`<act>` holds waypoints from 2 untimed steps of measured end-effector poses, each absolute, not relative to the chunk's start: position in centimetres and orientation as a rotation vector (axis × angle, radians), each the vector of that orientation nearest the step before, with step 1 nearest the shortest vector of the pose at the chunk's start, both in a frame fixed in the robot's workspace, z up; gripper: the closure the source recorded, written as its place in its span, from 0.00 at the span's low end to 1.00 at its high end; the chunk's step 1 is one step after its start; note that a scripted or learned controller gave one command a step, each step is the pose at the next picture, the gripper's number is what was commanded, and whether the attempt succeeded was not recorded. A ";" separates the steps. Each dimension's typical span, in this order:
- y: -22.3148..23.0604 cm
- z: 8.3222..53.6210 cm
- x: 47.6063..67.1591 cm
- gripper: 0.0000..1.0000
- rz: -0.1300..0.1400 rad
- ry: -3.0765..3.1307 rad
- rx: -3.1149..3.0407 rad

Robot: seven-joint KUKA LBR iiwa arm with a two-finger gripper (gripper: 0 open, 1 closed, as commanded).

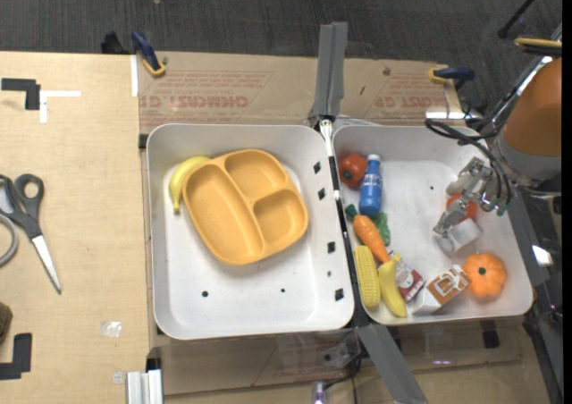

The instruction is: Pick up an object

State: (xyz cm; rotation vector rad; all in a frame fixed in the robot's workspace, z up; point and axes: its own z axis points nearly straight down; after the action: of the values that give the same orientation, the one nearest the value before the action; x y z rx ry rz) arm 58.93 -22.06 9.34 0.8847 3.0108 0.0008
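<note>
One pumpkin (485, 274): orange, round, right bin (420, 147) corner | fingers (460, 214): grip state unreadable

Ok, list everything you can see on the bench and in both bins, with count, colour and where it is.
Divided plate: one, orange-yellow, left bin.
Banana: one, yellow, left bin, against the plate's left edge.
Tomato: one, red, right bin, upper left.
Bottle: one, blue with white cap, beside the tomato.
Carrot: one, orange, right bin, left side.
Corn cob: one, yellow, right bin, lower left.
Small pumpkin: one, orange, right bin, lower right.
Small carton: one, brown and white, left of the pumpkin.
Scissors: one pair, grey, bench at far left.
Clamps: two, blue, cardboard's top edge.
End effector: one, grey, above the right bin's right side.
</note>
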 end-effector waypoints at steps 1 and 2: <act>-22.2 9.4 59.1 0.00 0.000 2.986 0.961; -22.2 9.3 51.6 0.00 0.001 2.984 0.970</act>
State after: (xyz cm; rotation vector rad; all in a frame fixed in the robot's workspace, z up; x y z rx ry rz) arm 51.60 -22.16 9.26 0.9705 2.9843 0.0007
